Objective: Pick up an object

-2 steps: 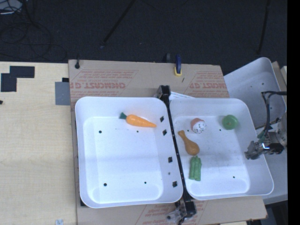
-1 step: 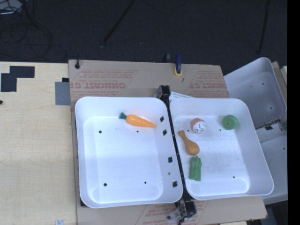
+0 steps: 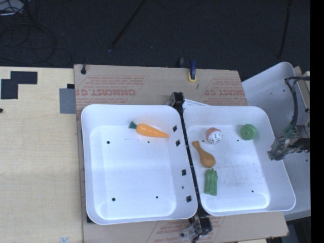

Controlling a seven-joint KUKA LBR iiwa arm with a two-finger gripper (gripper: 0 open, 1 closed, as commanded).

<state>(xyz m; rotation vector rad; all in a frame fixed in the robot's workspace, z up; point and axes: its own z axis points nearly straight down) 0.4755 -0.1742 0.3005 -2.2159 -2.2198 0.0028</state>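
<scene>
Overhead slanted view of the desk (image 3: 40,151), on which a brown cardboard sheet (image 3: 131,87) carries two shallow white bins side by side. The left bin (image 3: 129,211) holds a single orange carrot (image 3: 149,130) with a green top, lying near the far wall and pointing toward the divider between the bins. The right bin (image 3: 276,196) holds four objects: a round green piece (image 3: 248,131) near its far right corner; a small white ball with red markings (image 3: 213,135) to the left of it; an orange-brown drumstick-shaped toy (image 3: 204,155) lying just in front of the ball, close beside the divider; and a green ridged vegetable (image 3: 210,181) lying just in front of the drumstick toy. My end effector (image 3: 279,150) sits at the right rim of the right bin, outside the group of objects and well apart from each of them; nothing is visible between its tips, and at this size I cannot tell whether it is released or clenched. A blue-and-yellow clamp (image 3: 192,71) stands at the far edge of the cardboard sheet.
</scene>
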